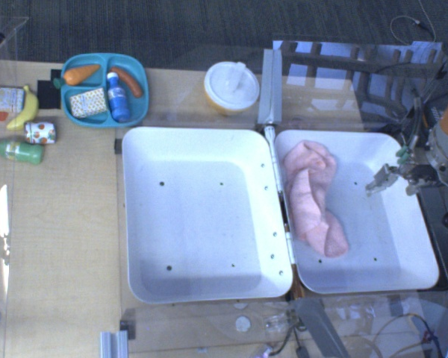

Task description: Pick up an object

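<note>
Here, your pincer [392, 179] hangs over the right bin [403, 274] near its right wall, its fingers spread with nothing between them. The crumpled pink cloth [313, 198] lies well to its left, along that bin's left wall.
</note>
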Robot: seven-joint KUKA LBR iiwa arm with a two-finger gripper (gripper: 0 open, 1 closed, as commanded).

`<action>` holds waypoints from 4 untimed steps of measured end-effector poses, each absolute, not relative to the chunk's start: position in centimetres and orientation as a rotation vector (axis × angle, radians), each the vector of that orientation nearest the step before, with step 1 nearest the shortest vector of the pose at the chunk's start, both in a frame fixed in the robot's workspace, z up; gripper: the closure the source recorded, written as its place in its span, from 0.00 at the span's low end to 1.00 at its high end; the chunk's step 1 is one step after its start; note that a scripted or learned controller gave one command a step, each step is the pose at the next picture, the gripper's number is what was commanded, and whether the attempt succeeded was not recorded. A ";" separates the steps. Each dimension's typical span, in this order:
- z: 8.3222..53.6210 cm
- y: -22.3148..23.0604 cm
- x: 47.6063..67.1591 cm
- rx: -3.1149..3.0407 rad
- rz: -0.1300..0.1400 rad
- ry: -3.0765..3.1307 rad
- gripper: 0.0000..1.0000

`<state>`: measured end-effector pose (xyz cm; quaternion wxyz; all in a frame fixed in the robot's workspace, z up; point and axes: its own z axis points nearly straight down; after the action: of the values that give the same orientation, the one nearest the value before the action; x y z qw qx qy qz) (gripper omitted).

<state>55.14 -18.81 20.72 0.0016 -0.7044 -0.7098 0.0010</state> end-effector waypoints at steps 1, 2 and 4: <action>31.9 -18.5 53.5 -1.893 0.001 -2.509 0.00; 11.1 -15.7 61.7 -1.995 0.002 -2.423 0.00; 8.7 -11.5 66.6 -1.633 0.035 -2.687 0.00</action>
<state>66.61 -11.49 8.73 -0.0013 -0.5192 -0.8546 0.0111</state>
